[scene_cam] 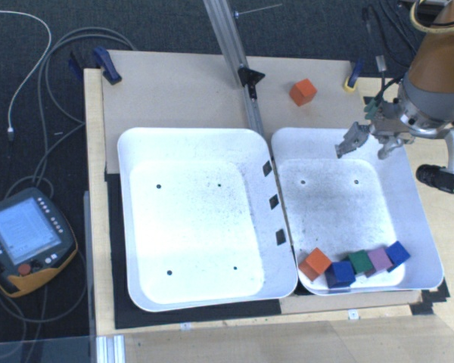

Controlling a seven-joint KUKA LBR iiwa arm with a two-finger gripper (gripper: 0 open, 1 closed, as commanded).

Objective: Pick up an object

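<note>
Several small blocks lie along the near edge of the right bin (pixel 408 195): an orange block (pixel 315 263), a dark blue block (pixel 340 274), a green block (pixel 360 262), a purple block (pixel 379 259) and a blue block (pixel 398 253). Another orange block (pixel 303 91) sits on the bench behind the bins. My gripper (pixel 369 144) hovers over the far right part of the right bin, open, fingers spread, nothing between them. It is well away from the blocks.
The left bin (pixel 189 218) stands beside the right one. A metal rail (pixel 227 36) slants down from the top to the gap between the bins. Blue clamps (pixel 106 65) grip the bench's back edge. A pendant (pixel 23 237) lies left.
</note>
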